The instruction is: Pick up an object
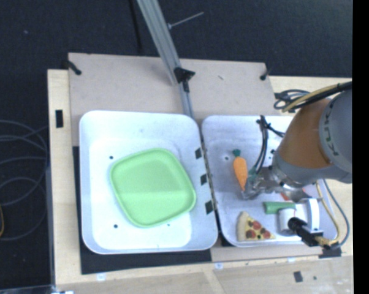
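A toy carrot (240,171) lies in the right bin (224,133), just beside the gripper (252,188), whose grip cannot be judged; a smooth green plate (152,187) fills the left bin (98,133).

Orange toy carrot (240,171) with green top, lying lengthwise in the right bin (224,133), pizza slice (253,228) near its front edge

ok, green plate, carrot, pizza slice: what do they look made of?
Green plate: likely plastic, smooth, uniform pale green with a soft sheen. Carrot: looks like a plastic toy, solid orange, green top. Pizza slice: toy too, probably plastic or rubber; too small to tell the finish.
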`<state>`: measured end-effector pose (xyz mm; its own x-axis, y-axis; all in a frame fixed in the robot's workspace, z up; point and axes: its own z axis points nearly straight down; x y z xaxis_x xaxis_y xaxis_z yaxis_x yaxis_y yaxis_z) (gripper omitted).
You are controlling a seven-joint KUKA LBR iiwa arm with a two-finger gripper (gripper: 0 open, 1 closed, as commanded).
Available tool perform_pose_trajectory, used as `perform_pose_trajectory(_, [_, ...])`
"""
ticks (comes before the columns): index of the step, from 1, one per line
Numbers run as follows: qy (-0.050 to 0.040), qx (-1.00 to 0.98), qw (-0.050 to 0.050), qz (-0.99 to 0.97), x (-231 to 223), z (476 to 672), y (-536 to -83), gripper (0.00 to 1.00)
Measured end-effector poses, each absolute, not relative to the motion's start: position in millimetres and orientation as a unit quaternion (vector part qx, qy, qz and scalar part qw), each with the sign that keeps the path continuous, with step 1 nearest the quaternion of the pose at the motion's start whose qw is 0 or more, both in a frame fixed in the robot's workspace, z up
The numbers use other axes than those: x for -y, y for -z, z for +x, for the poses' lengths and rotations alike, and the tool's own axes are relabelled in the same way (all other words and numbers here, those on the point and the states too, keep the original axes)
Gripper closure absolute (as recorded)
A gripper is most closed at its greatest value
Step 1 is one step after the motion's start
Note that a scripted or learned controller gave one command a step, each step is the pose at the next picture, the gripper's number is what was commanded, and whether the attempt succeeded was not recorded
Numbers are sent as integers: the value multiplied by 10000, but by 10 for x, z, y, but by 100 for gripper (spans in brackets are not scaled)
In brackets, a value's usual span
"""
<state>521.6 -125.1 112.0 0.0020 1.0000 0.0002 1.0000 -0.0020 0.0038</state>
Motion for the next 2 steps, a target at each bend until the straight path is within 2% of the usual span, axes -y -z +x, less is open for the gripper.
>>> perform_pose_trajectory(2, [-1, -7071, 4, 7072, 1182, 5329, -2303, 100])
